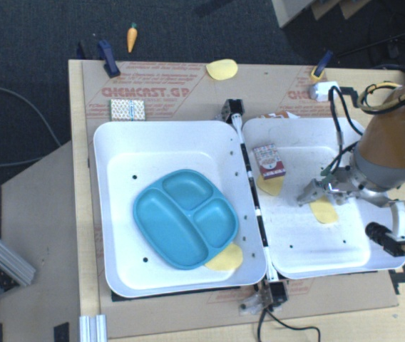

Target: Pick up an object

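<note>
Now you see the jaws (315, 193) low in the right bin (309, 258), hanging just above a small yellow piece (324, 211) that lies flat on the bin floor. From this view you cannot tell if the jaws are spread or pressed together, because the grey wrist covers most of them; nothing is visible between them.

The risk, as I judge it, is that the yellow piece is thin and lies flush on the white floor. The jaws may slide over its top or push it aside, and then they close on nothing. A second risk is the neighbours: a red and white packet (269, 161) and another yellow piece (271, 184) lie close on the left, touching each other, so a small error to that side could catch the wrong thing or knock them.

The yellow piece under the jaws looks like a short oval. Its long axis seems to run from upper left to lower right in the picture, but part of it is hidden, so this is not sure.

In the left bin (117, 262) a blue divided plate (184, 218) rests partly on one more yellow piece (225, 258).
</note>
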Controlling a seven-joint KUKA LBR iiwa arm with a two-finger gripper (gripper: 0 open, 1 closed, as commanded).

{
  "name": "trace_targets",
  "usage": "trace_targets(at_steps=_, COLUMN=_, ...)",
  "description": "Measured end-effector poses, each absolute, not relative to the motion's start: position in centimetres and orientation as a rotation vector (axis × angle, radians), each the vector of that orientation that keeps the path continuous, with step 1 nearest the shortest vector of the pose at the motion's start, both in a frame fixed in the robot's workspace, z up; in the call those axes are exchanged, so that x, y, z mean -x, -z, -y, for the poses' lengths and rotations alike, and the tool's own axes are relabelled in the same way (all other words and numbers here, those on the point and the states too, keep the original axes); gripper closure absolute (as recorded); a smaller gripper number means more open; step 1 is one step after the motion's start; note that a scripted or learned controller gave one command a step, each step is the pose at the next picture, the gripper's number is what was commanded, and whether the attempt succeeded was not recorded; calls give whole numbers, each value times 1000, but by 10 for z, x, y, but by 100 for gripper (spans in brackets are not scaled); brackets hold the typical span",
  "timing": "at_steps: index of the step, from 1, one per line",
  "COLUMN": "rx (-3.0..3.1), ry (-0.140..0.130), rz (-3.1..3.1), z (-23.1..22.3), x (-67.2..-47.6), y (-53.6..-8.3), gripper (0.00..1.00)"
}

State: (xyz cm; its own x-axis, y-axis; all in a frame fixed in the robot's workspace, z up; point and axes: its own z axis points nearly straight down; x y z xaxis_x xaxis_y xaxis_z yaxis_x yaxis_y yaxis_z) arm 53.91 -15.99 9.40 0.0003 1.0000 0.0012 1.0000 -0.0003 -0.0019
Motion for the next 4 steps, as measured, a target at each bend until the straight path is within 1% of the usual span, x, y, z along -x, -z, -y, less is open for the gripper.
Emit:
trace_targets(at_steps=1, rx=2223, ry=2, rz=2220, z=160, x=-540, y=-104, gripper=100)
trace_targets(at_steps=2, rx=2223, ry=1, rz=2220, z=160, x=-540, y=-104, gripper=0)
trace_targets(at_steps=3, rx=2221, ry=-1, rz=2219, z=150, x=-526, y=-93, gripper=0)
trace_targets(at_steps=4, rx=2223, ry=0, rz=2222, z=178, x=-539, y=-148, gripper=0)
